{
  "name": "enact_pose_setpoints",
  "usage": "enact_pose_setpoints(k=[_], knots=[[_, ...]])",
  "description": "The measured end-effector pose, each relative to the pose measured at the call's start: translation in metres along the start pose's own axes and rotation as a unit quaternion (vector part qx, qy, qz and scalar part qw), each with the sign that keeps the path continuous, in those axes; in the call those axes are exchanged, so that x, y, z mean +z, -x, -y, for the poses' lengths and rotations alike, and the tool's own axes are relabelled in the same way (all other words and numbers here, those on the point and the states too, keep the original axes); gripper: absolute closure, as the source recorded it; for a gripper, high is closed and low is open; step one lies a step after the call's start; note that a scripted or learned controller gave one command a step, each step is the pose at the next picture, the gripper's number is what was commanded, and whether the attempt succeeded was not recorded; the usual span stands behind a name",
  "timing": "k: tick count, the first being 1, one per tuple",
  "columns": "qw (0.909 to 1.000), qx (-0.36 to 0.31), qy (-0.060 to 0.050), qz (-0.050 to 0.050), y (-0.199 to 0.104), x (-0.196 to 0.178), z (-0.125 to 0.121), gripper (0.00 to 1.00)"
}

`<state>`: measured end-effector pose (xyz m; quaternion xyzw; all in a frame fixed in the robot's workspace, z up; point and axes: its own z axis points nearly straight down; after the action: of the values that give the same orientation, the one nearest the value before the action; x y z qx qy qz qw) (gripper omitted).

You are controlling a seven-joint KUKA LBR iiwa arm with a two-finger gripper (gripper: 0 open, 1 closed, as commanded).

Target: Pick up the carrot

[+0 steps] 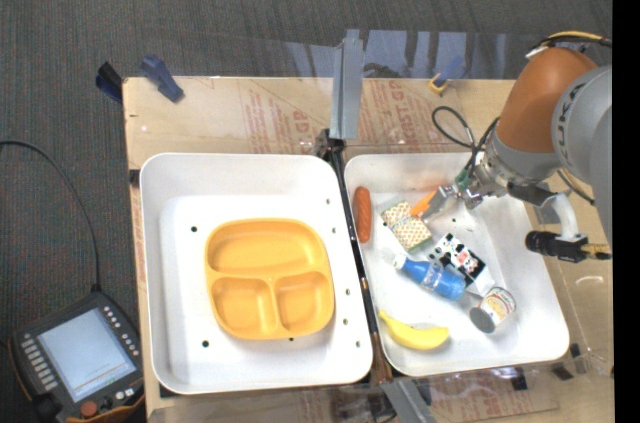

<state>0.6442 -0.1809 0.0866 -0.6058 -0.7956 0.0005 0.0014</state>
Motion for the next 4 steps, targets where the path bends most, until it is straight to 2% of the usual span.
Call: enact_pose_setpoints(k=[1, 2, 3, 4], knots=[[1.0, 0.0, 0.0, -0.001, 0.0, -0.01, -0.001, 1.0], [1.0, 0.0, 0.0, -0.001, 0.0, -0.01, -0.001, 0.0], [0.9804, -0.197, 0.002, 0.002, -0.019, -0.004, -0.007, 0.0], [0.9808, -0.195, 0.003, 0.002, -0.018, -0.013, -0.007, 1.0]])
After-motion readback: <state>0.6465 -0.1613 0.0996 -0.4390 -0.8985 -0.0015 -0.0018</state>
